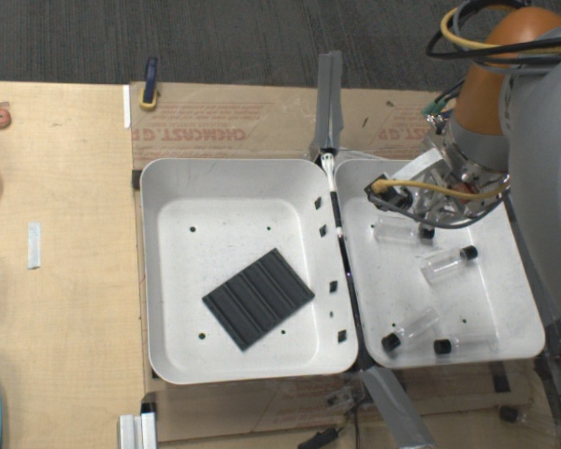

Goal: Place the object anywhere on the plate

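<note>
The gripper (413, 215) hangs low over the far end of the right bin (505, 344), reaching in from the right below the arm's orange band (505, 54). A yellow cable (439, 187) loops across its front. Cable and wrist housing hide its tip, so I cannot tell whether it is apart, together or clamped on anything.

The objects to be moved are small clear vials with black caps, all lying on their sides on the floor of the right bin. One vial (393, 230) lies just beside the gripper on its near-left side, so close that I cannot tell whether they touch. A second vial (446, 264) lies a little nearer and to the right, apart from the gripper, its cap pointing to the far right. A third vial (411, 328) rests near the bin's near wall, well apart from the gripper, cap toward the near left. A loose black cap (441, 347), or a vial too faint to make out, sits just right of it.

The plate (259, 297), a dark ribbed rectangle, lies flat and turned at an angle in the near middle of the left bin (159, 251), well to the left of the gripper and across the divider (341, 251) between the bins. Nothing rests on it.
</note>
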Motion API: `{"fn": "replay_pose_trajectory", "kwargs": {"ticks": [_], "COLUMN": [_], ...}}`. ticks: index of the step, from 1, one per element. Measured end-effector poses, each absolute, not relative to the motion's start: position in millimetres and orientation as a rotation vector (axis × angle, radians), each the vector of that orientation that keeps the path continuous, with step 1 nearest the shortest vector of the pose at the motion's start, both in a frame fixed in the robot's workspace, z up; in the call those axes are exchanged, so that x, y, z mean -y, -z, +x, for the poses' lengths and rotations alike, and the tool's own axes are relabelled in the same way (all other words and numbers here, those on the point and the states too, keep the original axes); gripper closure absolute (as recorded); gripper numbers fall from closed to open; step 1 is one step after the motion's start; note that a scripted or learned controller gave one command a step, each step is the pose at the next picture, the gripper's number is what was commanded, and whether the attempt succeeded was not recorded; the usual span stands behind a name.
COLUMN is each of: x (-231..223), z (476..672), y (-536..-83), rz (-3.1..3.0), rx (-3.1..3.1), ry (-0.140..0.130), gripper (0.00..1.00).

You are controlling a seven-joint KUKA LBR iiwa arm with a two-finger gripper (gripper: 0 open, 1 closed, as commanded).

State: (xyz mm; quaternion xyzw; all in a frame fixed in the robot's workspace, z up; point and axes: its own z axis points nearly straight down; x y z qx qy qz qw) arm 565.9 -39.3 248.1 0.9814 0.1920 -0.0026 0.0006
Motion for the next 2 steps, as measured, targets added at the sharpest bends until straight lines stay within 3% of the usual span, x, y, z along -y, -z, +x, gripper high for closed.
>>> {"fn": "replay_pose_trajectory", "kwargs": {"ticks": [1, 2], "x": [-64, -88], "z": [542.2, 488.3], "y": [-315, -306], "rz": [3.04, 2.75], "rx": [-0.788, -1.521], "ry": [0.007, 0.009], "gripper": [1.0, 1.0]}}
